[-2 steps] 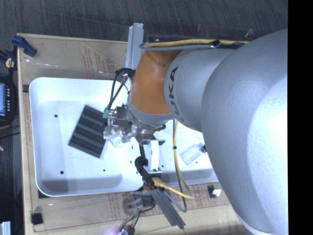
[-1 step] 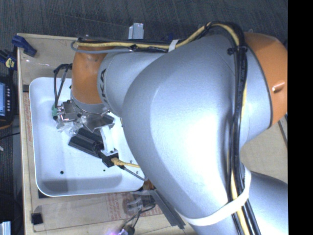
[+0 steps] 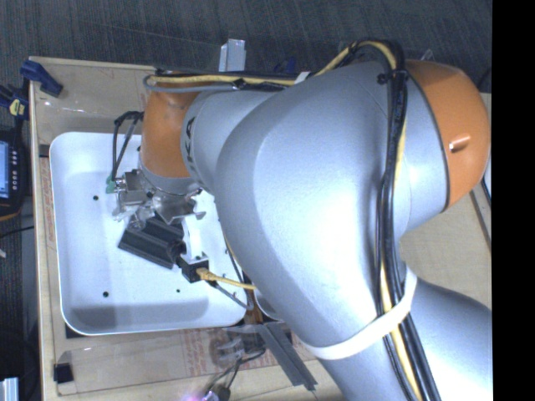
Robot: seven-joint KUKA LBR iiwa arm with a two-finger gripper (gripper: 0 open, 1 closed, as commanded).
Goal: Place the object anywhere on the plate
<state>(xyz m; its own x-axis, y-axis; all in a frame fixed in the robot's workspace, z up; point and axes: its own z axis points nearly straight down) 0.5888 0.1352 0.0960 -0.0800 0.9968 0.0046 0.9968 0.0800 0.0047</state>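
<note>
White bin [image 3: 88, 286], pincer [image 3: 140, 211] over its floor, arm [image 3: 334, 207] fr right

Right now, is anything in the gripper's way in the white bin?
Nothing visible is. The gripper hangs over the bare floor of the white bin. The big grey arm covers the rest of the bench, so I cannot tell what lies beneath it.

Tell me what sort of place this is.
Probably a robotics lab or test cell: a grey industrial arm reaches over a shallow white bin on a wooden bench, with dark carpet behind.
</note>
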